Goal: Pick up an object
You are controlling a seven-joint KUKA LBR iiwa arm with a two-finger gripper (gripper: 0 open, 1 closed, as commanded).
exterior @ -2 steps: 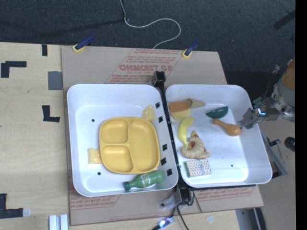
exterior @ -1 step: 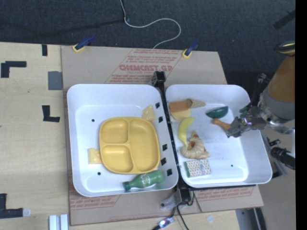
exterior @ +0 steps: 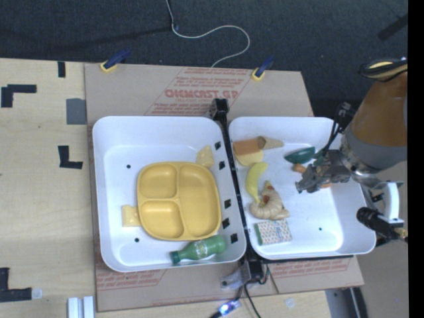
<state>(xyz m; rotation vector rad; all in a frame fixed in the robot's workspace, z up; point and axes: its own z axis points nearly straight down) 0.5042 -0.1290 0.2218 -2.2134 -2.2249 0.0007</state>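
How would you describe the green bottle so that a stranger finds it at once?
Look at the left bin, which holds a yellow divided plate. Just below that plate, near the bin's front edge, lies the green bottle on its side. It is the sole green item in this bin.

Glossy yellow plastic plate point(exterior: 179, 201)

We see soft, even overhead light, the two white bins point(exterior: 106, 177) bright with faint shadows, the dark floor point(exterior: 79, 12) dim, and the whole picture slightly blurred and grainy.
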